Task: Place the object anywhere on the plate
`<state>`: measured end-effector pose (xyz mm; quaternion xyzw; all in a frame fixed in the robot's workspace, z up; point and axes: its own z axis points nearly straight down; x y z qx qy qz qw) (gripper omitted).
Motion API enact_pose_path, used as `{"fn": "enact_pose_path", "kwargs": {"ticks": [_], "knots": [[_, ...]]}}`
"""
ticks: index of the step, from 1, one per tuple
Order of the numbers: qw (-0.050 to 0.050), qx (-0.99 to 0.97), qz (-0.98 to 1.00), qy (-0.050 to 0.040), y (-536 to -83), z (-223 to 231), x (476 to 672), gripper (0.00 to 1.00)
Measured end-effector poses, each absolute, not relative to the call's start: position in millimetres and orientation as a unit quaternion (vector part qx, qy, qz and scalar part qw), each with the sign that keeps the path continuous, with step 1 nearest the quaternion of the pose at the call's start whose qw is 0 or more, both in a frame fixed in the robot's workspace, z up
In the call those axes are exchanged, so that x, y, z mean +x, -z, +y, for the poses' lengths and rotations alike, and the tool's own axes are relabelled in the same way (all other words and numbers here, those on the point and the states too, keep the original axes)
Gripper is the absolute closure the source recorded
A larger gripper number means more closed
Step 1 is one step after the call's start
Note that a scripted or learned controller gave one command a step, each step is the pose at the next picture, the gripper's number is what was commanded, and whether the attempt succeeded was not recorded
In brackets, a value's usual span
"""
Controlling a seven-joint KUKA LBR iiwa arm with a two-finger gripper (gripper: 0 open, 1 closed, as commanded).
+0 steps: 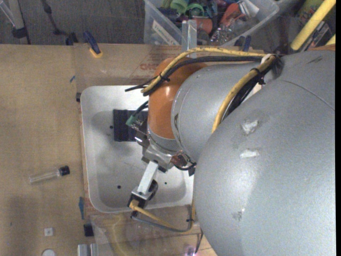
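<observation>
The grey arm (pixel 266 159) covers much of the white bin (pixel 90 143), so where the object and the plate lie cannot be told. Left of the orange band (pixel 160 111), a dark blocky part that looks to be the gripper (pixel 123 126) hangs over the bin floor. It is too dark to tell whether it is open or closed, or whether it holds anything. A white bracket (pixel 146 179) slants down from the wrist toward the bin's near wall.

The bench top (pixel 37 116) is tan board. On it, left of the bin, lies a clear vial with a black cap (pixel 48 174), and a blue clamp (pixel 93 46) sits on the bench's far edge. Behind the bench stands a clear tub of coloured toys (pixel 213 9). A yellow cable (pixel 229 51) runs along the arm.
</observation>
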<state>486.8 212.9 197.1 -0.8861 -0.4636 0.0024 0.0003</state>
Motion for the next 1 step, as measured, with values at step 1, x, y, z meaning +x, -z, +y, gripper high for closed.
{"fn": "enact_pose_path", "kwargs": {"ticks": [1], "knots": [[0.000, -0.929, -0.370, -0.0022, -107.0, 225.0, 551.7, 1.00]]}}
